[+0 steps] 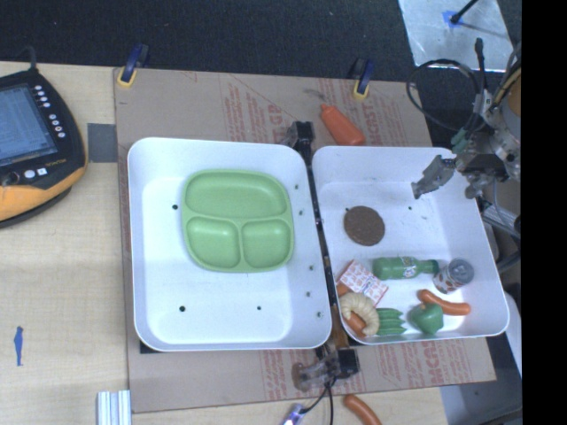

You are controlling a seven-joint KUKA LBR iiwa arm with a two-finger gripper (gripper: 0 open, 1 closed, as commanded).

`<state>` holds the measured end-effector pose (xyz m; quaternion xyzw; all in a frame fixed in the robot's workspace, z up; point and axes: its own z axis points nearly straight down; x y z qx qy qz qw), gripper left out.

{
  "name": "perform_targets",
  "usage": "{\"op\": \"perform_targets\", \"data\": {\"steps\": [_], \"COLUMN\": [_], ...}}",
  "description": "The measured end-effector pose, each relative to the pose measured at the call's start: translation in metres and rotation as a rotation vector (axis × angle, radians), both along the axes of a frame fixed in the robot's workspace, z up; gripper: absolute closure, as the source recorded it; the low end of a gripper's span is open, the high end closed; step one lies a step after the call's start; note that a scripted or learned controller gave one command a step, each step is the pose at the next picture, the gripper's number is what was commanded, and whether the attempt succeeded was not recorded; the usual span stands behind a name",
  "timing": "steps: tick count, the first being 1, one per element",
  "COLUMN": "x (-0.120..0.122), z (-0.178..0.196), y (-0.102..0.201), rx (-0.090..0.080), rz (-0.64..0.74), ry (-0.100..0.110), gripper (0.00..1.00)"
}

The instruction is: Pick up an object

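The right bin (403, 171) holds several small items. A brown round patty (364, 225) lies near its middle. Toward the front are a green bottle (405, 267) lying on its side, a small can (454, 275), an orange sausage (443, 304), a green pepper (428, 319), a pea pod (390, 319), a bread roll (361, 312) and a red-and-white packet (362, 279). My gripper (431, 177) hangs over the bin's back right part, above bare floor, to the upper right of the patty. I see nothing in its grasp.
The left bin (159, 264) holds a green divided plate (237, 218). An orange carrot (341, 124) lies on the cardboard behind the bins, and another orange piece (361, 407) in front. A teach pendant (31, 144) sits at far left. Clamps hold the cardboard's back edge.
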<state>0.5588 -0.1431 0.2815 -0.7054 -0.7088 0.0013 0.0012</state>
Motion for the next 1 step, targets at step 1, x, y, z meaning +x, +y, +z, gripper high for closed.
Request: {"op": "perform_targets", "data": {"steps": [1], "x": [0.0435], "z": [-0.1050], "y": [0.0220], "rx": [-0.001], "rz": [0.001], "ry": [0.002], "gripper": [0.00]}}
